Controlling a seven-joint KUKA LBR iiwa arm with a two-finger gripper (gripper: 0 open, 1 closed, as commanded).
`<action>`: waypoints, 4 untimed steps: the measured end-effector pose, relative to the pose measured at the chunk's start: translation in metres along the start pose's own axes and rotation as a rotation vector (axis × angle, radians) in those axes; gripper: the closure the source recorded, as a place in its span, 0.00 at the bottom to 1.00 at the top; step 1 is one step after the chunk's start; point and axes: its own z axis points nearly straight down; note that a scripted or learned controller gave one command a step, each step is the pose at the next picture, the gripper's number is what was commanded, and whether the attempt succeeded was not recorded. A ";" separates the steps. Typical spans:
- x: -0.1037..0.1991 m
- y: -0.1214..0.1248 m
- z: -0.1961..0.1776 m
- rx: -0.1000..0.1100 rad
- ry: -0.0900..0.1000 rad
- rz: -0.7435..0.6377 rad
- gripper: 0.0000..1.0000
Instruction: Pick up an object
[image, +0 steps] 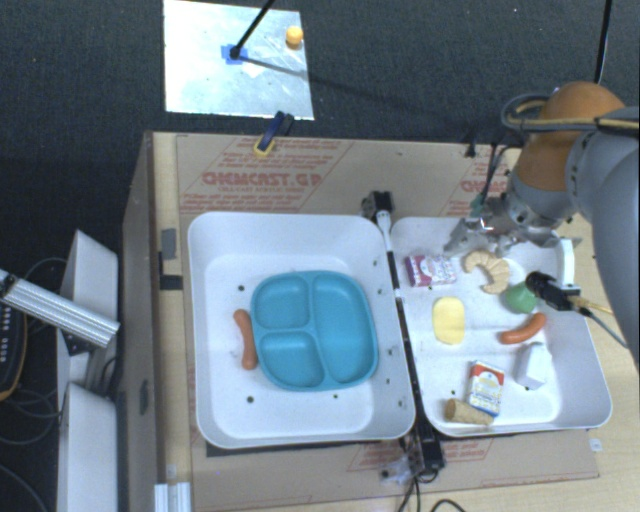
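Note:
My gripper (484, 236) hangs over the back of the right bin (590, 385), just above a tan croissant (490, 272). Its fingers look spread, with nothing between them. A pink and white packet (428, 270) lies left of the croissant. A green piece (520, 297), a yellow block (449, 320), an orange sausage (524, 329), a white piece (530, 365), a red and white carton (486, 388) and a tan cone (462, 410) also lie in this bin.
The left bin (215, 250) holds a blue divided plate (312, 330) and an orange sausage (244, 338) beside it. A black clamp (380, 208) sits on the ridge between the bins. The arm's grey body (600, 170) overhangs the right bin's back corner.

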 end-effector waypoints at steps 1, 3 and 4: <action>-0.016 -0.003 0.017 -0.015 -0.004 -0.002 0.00; -0.017 -0.002 0.005 -0.018 -0.005 -0.005 0.00; -0.042 -0.050 0.025 0.003 0.000 0.001 0.00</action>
